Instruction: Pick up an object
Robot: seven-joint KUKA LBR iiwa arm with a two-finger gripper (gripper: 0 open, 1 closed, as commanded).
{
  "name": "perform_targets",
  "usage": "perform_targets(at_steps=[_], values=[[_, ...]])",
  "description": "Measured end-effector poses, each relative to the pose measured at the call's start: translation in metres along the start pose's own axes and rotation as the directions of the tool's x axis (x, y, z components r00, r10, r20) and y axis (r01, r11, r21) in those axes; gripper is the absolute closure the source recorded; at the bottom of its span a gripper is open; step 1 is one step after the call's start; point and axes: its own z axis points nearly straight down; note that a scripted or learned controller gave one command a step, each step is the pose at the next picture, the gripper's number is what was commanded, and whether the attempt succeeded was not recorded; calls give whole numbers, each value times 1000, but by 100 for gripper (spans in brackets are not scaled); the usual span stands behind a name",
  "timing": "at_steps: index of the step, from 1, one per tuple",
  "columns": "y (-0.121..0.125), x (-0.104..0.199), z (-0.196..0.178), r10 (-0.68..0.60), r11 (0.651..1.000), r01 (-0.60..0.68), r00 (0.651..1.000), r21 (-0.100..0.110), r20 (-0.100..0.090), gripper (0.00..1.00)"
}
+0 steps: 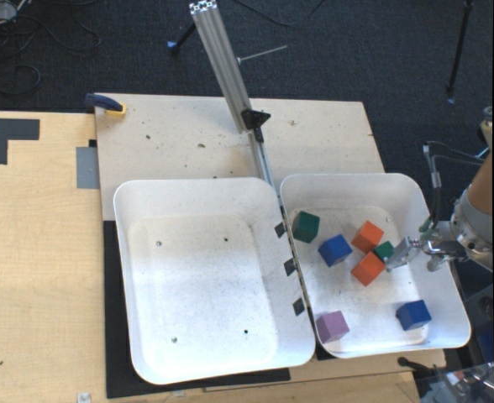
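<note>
1. We see the pincer (396,257) over the right bin (432,200), reaching in from its right rim; whether its tips are apart or together we cannot tell.
2. Touching the pincer's tip sits a small green block (385,250), partly hidden; we cannot tell if it is gripped.
3. Just left and below the pincer lies an orange cube (368,269), corners turned diagonal; with equal sides, it shows no long axis.
4. A second orange cube (367,236) sits just up-left of the pincer.
5. Farther left of the pincer: a blue cube (334,249), then a dark green cube (306,226).
6. Below the pincer: another blue cube (413,314); down-left, a purple cube (332,326).
7. Well left of the pincer lies the left bin (129,225).
</note>
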Motion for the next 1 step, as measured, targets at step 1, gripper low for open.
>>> perform_targets(at_steps=[1], values=[[-4, 4, 64, 1, 1000, -1, 1000, 2, -1, 0]])
